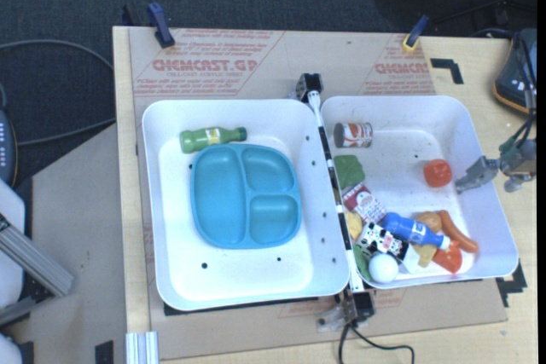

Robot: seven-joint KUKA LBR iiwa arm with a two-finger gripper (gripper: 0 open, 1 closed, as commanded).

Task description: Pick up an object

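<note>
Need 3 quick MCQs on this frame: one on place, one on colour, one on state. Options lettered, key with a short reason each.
1. Where does the blue divided plate lie?
A. left bin
B. right bin
C. on the cardboard behind the bins

2. What colour is the bottle lying behind that plate?
A. red
B. green with a yellow cap
C. white

3. How does the small can in the right bin sit?
A. upright
B. on its side
C. held in the pincer

Key:
1. A: the plate sits in the middle of the left bin.
2. B: its body is green and its cap end yellow.
3. B: its long axis lies along the bin floor, while the pincer is at the bin's right rim, well apart from it.
</note>
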